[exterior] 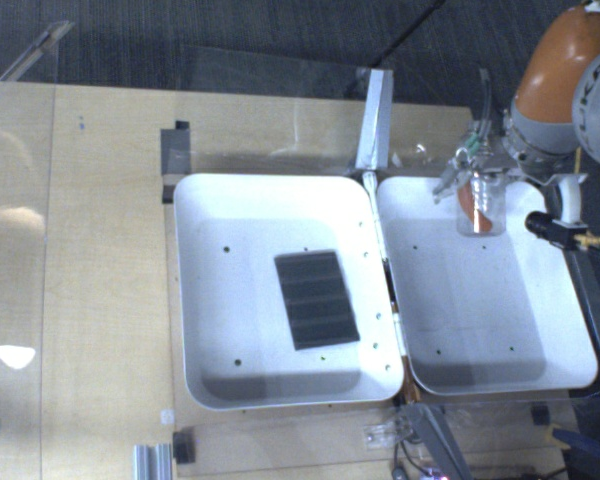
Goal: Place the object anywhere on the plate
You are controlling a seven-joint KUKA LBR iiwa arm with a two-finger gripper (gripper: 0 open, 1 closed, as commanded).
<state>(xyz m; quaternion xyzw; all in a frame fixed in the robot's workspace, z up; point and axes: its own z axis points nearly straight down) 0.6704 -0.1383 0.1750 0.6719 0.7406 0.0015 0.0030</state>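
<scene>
A dark ribbed rectangular plate (317,299) lies flat in the middle of the left bin (210,268). My gripper (479,211) hangs over the far part of the right bin (500,318), pointing down. A small orange-red object (471,206) sits between its fingers, partly covered by them, and the gripper is shut on it. The arm's orange band (565,53) rises at the upper right. I cannot tell whether the object touches the bin floor.
A metal bracket (374,118) stands at the far end of the rim shared by the two bins. A black cable (555,230) runs off the wrist over the right bin's right side. Small black clamps (177,150) sit on the wooden bench beside the left bin.
</scene>
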